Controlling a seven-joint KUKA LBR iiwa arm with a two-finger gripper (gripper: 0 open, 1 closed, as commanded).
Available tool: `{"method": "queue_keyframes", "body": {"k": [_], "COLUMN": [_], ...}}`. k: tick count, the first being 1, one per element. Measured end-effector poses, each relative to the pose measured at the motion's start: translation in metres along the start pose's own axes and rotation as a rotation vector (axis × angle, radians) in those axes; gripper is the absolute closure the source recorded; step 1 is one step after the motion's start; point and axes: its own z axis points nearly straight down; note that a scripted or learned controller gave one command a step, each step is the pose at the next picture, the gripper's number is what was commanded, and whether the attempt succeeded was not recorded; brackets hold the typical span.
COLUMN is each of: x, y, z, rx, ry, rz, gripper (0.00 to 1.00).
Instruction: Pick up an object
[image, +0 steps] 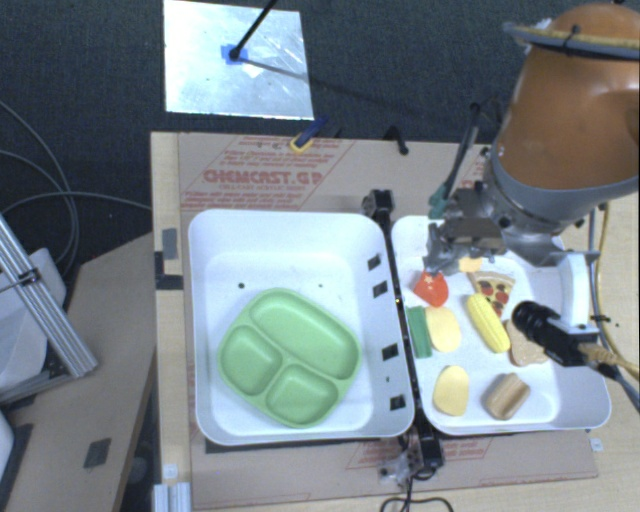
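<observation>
My gripper (447, 258) hangs low over the back left part of the right bin (590, 400). Just below its tip lies a red toy tomato (432, 290), touching it or nearly so; I cannot tell whether it is held. Around the tomato lie a pizza slice (492, 288), a yellow corn cob (487, 322), a pale yellow piece (443, 328) and a green stick (418, 333). Nearer the front are a yellow lemon-like piece (451, 389) and a brown bread roll (506, 395). The arm's large orange and grey body hides the bin's back right corner.
The left bin (300, 235) holds a green divided plate (289, 355) lying flat near its front. A raised divider with black clips (392, 300) separates the two bins. A tan flat piece (522, 348) lies at the right, partly hidden by the wrist.
</observation>
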Motion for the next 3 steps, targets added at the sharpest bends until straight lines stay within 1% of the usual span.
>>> {"method": "queue_keyframes", "body": {"k": [1,3], "x": [0.012,0.017], "y": [-0.001,0.0], "z": [-0.004,-0.024], "rx": [0.005,0.001], "ry": [0.0,0.0], "rz": [0.007,0.001], "gripper": [1.0,1.0]}}
